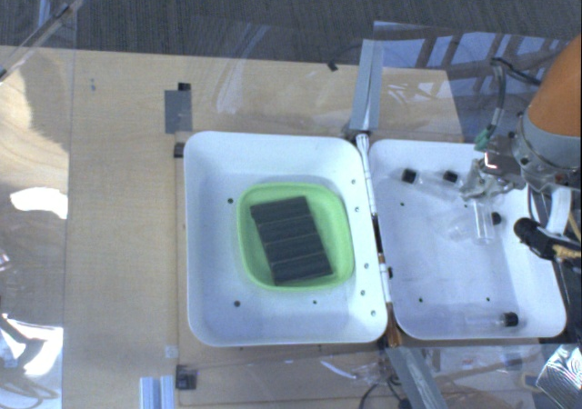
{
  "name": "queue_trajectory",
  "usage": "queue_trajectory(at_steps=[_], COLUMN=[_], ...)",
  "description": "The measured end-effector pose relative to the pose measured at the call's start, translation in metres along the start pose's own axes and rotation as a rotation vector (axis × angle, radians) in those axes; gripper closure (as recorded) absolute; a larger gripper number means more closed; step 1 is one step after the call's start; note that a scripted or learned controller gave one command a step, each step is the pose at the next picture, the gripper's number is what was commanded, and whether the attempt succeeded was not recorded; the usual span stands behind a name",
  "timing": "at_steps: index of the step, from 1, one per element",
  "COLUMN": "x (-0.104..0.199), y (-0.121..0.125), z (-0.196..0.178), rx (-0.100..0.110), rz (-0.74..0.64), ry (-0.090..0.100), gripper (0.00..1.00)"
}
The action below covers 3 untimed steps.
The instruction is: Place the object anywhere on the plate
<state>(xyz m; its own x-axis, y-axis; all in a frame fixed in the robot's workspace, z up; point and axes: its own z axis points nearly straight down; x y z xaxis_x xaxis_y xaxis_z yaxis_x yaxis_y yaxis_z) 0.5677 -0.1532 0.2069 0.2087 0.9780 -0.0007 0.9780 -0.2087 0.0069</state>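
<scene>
Two shallow white bins sit side by side on the tabletop (100,244). The left bin (205,307), in the centre of the frame, holds one green plate (341,253), and on that plate lies one dark ribbed rectangular object (290,240), set at a slight angle and lying wholly inside the plate's rim. The right bin (427,307) holds several small clear tubes with dark caps: one near its upper left (409,177), one just right of that (449,177), and one near its lower right corner (496,317). The tool (479,216) hangs over the upper right part of the right bin, at the right of the frame. It looks clear and pale against the white floor; whether it is wide or narrow cannot be told, and nothing can be made out in its grip.
</scene>
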Motion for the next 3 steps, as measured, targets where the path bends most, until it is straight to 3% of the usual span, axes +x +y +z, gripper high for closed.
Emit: queue_trajectory(at_steps=[1,2,3], x=[0.034,0.111,0.11], y=[-0.074,-0.076,-0.076], z=[0.053,0.021,0.021], rx=[0.004,0.001,0.001], rz=[-0.074,-0.165,-0.164], ry=[0.002,0.003,0.003], gripper=[1.0,1.0,0.0])
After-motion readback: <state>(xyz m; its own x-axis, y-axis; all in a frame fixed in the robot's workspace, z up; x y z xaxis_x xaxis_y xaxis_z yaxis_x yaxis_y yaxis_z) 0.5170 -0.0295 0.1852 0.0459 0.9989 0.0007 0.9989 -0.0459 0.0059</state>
